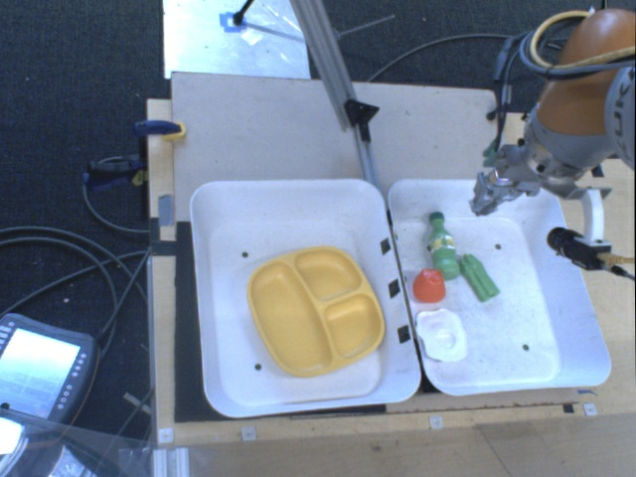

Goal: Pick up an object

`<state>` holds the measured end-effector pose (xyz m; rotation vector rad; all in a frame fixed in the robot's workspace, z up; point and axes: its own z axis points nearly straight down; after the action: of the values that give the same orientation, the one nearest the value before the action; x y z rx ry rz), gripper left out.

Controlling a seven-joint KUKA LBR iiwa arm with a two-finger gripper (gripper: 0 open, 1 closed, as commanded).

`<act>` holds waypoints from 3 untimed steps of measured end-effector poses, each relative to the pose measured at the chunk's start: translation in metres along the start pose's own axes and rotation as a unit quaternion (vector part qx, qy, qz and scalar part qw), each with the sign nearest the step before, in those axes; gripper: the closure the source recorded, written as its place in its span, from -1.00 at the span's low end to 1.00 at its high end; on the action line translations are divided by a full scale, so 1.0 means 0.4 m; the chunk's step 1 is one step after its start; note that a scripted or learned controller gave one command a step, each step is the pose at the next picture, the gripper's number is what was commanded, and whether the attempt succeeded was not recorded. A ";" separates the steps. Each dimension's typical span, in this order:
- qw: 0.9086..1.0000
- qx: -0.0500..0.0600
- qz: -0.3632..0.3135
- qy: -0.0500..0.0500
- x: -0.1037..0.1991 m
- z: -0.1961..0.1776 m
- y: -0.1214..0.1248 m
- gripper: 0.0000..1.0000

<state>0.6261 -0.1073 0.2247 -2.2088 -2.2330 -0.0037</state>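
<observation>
**Ana:** Bottle (pixel 441 247), the green one, looks the likeliest pick; it lies in the right bin (pixel 571 356) near the divider, just below and left of the gripper (pixel 485 201). I cannot tell from this angle how wide the fingers stand, and nothing shows between them.

**Ben:** So how should the arm go about it?

**Ana:** Come down over the bottle's middle with the fingers across its narrow width, keeping off the green stick (pixel 479 277) and the red cap (pixel 429 286) beside it.

**Ben:** What is there altogether?

**Ana:** Right bin: one bottle, one green stick, one red cap, one white cup (pixel 441 335). Left bin (pixel 224 266): one yellow divided tray (pixel 314 309). Two bins, five things.
</observation>
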 end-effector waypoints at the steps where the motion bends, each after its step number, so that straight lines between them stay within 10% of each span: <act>1: 1.000 0.001 0.000 0.000 0.112 -0.002 -0.069 1.00; 3: 1.000 0.000 -0.001 0.000 0.356 -0.022 -0.155 1.00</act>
<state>0.5624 0.0345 0.2338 -2.2071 -2.2337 -0.0037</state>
